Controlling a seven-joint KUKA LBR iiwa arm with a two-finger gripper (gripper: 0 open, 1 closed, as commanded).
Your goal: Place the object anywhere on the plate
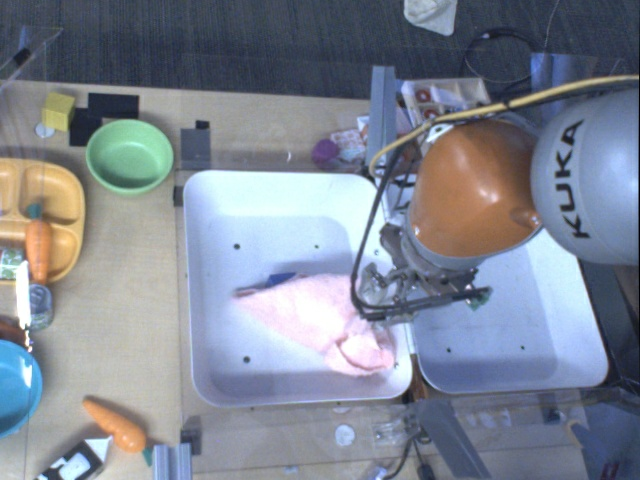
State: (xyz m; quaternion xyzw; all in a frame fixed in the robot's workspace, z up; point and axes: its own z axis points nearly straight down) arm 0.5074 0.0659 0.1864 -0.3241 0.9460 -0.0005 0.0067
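A flat, pale pink thing [300, 313] lies in the left bin [230, 218], spreading from the middle toward the bin's near right corner. It looks soft, and I cannot tell whether it is a plate or a cloth. A rounder pink lump [365, 353] sits at its right end. A small blue object [280, 280] pokes out from under its upper left edge. My gripper [377, 300] hangs over the right edge of the left bin, just above the pink thing's right end, under the orange wrist [470, 193].
The right bin [530, 353] lies mostly under the arm. On the bench to the left are a green bowl [128, 155], a yellow divided tray [55, 193] holding a carrot [38, 250], a blue dish [15, 388] and another carrot [115, 423]. A purple item [325, 151] sits behind the bins.
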